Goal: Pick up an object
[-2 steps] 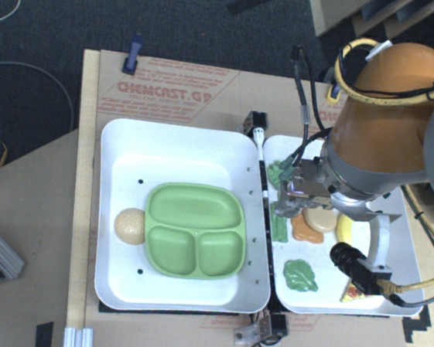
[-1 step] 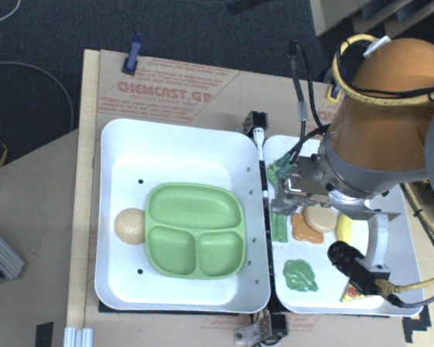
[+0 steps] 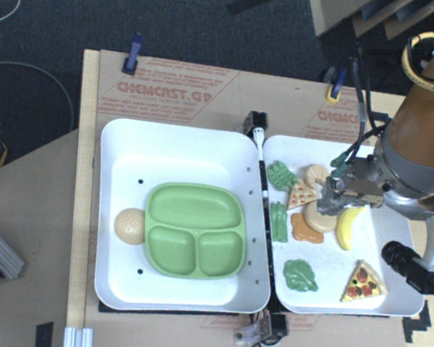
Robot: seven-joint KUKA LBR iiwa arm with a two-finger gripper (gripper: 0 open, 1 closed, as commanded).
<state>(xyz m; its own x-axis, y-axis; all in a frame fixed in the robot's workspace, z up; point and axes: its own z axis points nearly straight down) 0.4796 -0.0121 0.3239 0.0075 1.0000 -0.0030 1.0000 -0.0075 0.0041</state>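
While the gripper [image 3: 330,201] is hovering low over the right bin [image 3: 397,302], a tan disc [image 3: 319,220] is lying directly beneath it; finger state cannot be told.

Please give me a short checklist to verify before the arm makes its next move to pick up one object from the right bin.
1. Gripper is above the right bin: ok.
2. A target lies under it, the round tan piece by the orange piece: ok.
3. Finger state readable: cannot tell.
4. An object is already held: cannot tell.
5. Target has free space around it: not ok; the yellow banana and a pizza slice crowd it.
6. Easier isolated options exist, the pizza slice at front and the green leafy piece: ok.
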